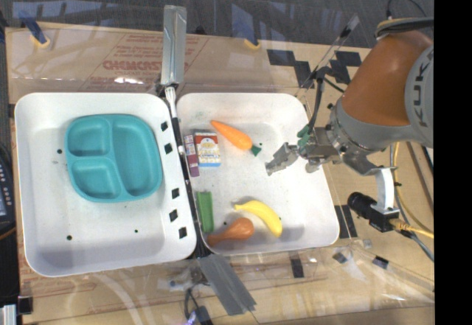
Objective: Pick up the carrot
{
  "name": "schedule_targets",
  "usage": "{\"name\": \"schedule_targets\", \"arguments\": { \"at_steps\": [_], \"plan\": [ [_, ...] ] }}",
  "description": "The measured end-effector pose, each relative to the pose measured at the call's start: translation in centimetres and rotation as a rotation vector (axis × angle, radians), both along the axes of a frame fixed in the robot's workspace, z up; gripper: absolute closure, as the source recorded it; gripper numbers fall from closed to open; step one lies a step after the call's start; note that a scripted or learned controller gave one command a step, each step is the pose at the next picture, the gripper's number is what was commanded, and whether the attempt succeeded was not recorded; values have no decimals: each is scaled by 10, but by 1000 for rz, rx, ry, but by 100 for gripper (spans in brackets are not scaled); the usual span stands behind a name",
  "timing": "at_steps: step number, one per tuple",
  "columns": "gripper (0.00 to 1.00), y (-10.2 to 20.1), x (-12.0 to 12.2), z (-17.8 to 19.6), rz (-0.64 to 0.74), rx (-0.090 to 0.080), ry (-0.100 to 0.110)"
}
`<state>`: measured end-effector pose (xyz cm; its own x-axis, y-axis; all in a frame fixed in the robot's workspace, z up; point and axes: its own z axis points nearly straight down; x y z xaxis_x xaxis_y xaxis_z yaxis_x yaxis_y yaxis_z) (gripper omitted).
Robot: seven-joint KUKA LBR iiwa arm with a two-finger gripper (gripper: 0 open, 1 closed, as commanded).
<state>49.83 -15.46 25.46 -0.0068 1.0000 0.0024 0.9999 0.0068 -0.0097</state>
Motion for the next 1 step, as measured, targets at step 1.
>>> {"name": "schedule_targets", "arguments": {
  "at_steps": [1],
  "plan": [
    [0, 14, 44, 34, 548, 2, -5]
  ]
}}
